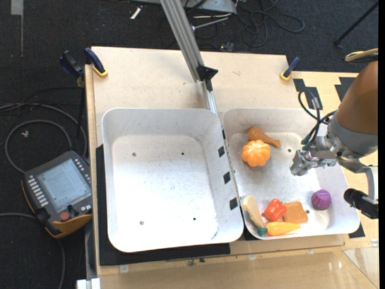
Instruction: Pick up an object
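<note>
The gripper (299, 164) hangs over the right bin (289, 120), near the middle of its right half. Nothing sits between its tips, and I cannot tell if it is spread apart or pinched together. The grey arm (355, 125) with its orange band comes in from the right side.

At the near edge of the right bin lies a little pile of toy food. A small carrot (281, 228) lies along the front wall. Just behind it sit a red pepper (274, 209) and an orange block (295, 212), touching each other. A pale, tan piece (253, 209) lies to their left, by the bin's corner. A purple ball-like toy (321, 199) sits alone to the right, near the gripper but not touching it.

Farther back, a small orange pumpkin (256, 153) rests to the left of the gripper. Behind the pumpkin lies a brown-orange piece (263, 136).

The left bin (120, 120) sits right beside the right one on the tabletop (150, 77). A long metal pole (183, 32) slants up from between the bins. On the dark floor at the left lies a hand controller (57, 191) with a screen.
</note>
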Action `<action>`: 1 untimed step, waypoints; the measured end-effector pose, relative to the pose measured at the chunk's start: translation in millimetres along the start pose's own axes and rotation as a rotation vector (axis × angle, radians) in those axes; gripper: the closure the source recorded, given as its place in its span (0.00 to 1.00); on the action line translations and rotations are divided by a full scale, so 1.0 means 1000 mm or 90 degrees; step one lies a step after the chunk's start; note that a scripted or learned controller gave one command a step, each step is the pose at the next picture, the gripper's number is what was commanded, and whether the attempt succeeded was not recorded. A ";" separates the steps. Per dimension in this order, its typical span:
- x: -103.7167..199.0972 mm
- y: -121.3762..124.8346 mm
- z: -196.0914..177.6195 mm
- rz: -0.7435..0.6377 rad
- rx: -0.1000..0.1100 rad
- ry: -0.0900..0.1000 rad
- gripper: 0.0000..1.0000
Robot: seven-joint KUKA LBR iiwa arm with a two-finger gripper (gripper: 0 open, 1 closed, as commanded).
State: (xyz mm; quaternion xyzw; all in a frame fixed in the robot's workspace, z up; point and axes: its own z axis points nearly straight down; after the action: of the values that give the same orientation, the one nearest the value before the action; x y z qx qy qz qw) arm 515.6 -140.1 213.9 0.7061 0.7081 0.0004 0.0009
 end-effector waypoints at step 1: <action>0.043 0.016 0.001 -0.003 0.000 0.001 1.00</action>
State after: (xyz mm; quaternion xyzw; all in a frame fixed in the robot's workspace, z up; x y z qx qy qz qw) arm 531.8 -97.2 213.1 0.7043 0.7099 0.0008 0.0002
